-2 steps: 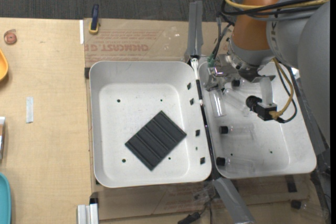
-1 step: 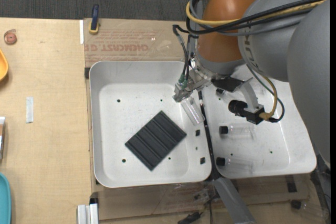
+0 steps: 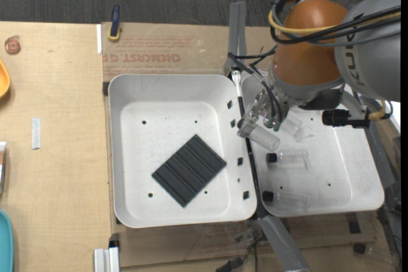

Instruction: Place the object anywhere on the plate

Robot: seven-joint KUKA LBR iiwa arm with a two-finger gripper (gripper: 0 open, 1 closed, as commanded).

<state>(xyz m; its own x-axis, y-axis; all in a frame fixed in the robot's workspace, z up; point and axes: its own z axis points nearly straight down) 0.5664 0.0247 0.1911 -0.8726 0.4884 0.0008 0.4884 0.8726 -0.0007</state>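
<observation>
At the far left, well away from the fingers, the bare wooden worktop [image 3: 57, 137] carries small odds and ends: an orange rim [image 3: 3, 83] and a teal rim [image 3: 5, 242] cut off by the edge, and a small pale strip [image 3: 36, 134]. A blue-handled clamp [image 3: 115, 22] sits at the top edge of the brown cardboard sheet [image 3: 166, 51] that lies under the bins.

The left bin [image 3: 127, 105] lies to the left of the fingers. On its floor, below and to the left of them and well apart from them, rests a dark grey ribbed plate [image 3: 189, 170], flat and turned diagonally, with nothing lying on it.

The gripper [image 3: 258, 130] hangs over the divide between the two bins, at the left edge of the right bin [image 3: 357, 188]. Its translucent fingers [image 3: 260, 135] are hard to read against the white, so whether they are released or clenched cannot be told, and nothing can be seen between them. Just right of and below the fingers, on the right bin's floor, lies a clear plastic object [image 3: 293, 158], faint against the white, with a small dark piece [image 3: 272, 158] at its left end. Above the fingers rises the orange band [image 3: 312, 41] of the grey arm [image 3: 379, 48], which enters from the right.
</observation>
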